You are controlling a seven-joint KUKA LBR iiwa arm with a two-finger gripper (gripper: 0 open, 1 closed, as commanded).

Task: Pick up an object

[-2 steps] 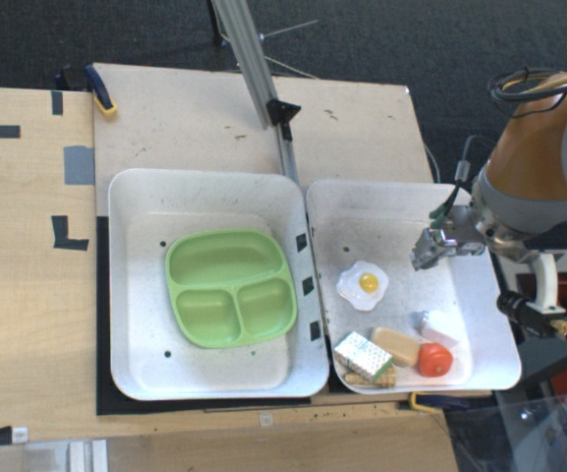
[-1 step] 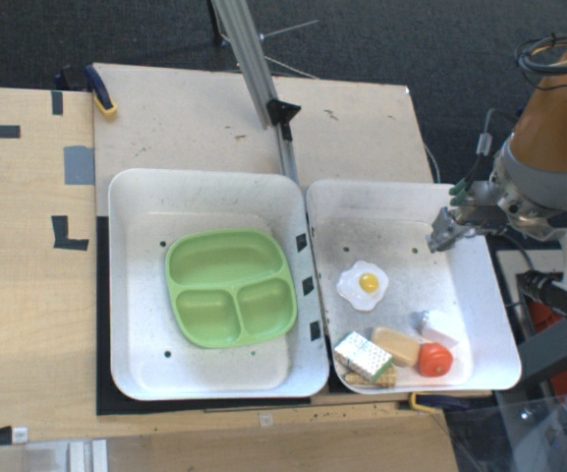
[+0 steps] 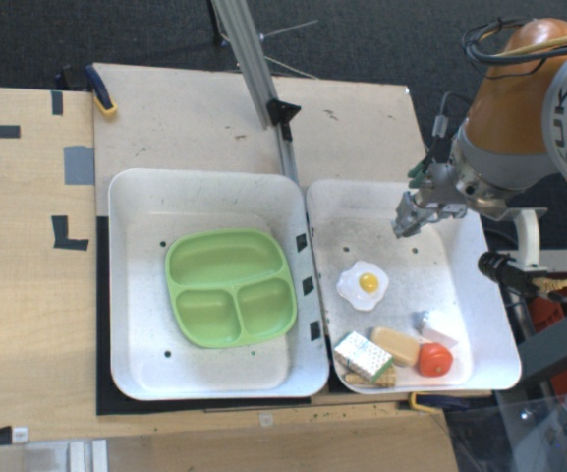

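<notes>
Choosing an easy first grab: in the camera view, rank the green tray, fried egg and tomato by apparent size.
1. green tray, by far the largest
2. fried egg
3. tomato, somewhat smaller than the egg

All lie at bin level, so camera distance hardly skews this.

The scene is being lit brightly and evenly from above. The two white bins, the left bin [image 3: 126, 264] and the right bin [image 3: 484, 332], are being made very bright, and small details on their floors are being washed out a little. Only soft, short shadows are being cast, like the thin one under the green tray [image 3: 230, 286]. A shine is being shown on the orange band [image 3: 519, 77] of the arm. The whole picture is being seen a bit soft and grainy, and small things like the fried egg [image 3: 363, 285] are being blurred at their edges. The dark floor at the top is being left dim.
</notes>
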